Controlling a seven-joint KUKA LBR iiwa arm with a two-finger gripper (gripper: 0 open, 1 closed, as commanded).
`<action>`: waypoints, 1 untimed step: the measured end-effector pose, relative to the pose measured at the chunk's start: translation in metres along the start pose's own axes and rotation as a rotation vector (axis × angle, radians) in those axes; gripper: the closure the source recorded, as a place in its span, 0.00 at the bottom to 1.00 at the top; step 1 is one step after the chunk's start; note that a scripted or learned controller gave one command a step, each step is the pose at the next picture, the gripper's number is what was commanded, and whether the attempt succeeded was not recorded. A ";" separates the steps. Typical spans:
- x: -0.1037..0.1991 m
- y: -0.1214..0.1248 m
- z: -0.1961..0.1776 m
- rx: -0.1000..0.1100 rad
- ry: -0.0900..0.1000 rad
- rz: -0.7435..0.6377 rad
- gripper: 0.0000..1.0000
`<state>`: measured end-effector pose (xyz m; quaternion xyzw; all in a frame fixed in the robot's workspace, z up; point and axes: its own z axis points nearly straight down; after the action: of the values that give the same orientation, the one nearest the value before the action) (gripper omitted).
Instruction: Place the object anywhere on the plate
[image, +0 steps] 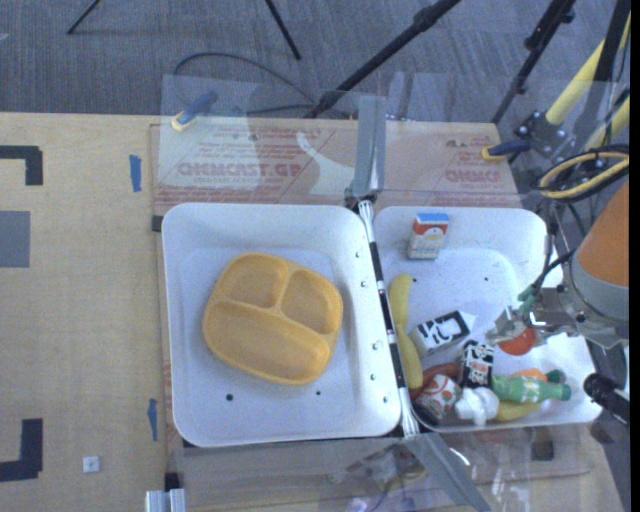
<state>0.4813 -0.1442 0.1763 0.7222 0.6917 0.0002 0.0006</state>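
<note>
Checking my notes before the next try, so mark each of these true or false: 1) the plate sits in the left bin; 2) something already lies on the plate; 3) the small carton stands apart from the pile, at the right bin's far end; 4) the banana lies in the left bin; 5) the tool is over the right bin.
1) True: the yellow plate sits in the left bin.
2) False: its compartments are bare.
3) True: the small carton stands alone at the far end of the right bin.
4) False: the banana lies in the right bin, along the divider.
5) True: the tool is over the right bin's right side.
</note>
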 end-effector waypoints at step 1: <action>0.092 0.066 -0.006 0.003 0.000 0.084 1.00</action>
<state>0.5513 -0.0549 0.1826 0.7507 0.6607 -0.0010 -0.0004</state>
